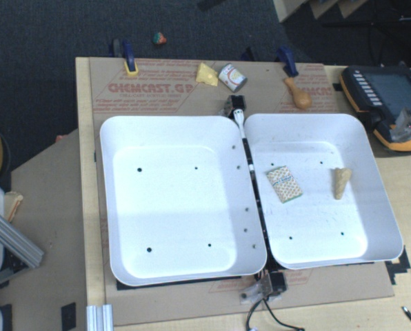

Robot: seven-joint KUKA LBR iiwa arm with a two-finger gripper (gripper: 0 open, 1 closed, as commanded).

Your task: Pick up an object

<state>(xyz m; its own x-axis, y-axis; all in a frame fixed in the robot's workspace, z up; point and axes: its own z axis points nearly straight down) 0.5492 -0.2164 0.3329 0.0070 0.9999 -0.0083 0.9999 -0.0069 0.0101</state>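
Bench (95, 185), brown board top w/ red lettering. Directly on it: two white bins side by side, left bin (116, 205) & right bin (378, 212), rims touching at centre. Behind bins, along far edge: yellow piece (207, 75), small white-and-grey cylinder (232, 77) just beside it, orange-brown wooden item (298, 94) further right. Two blue clamps (128, 55) grip far edge. Cables at near edge.

One camera sits high above the bench (192, 309), looking down at a slant on both white bins (116, 205).

Yellow wedge (206, 75), wooden spoon (297, 93)
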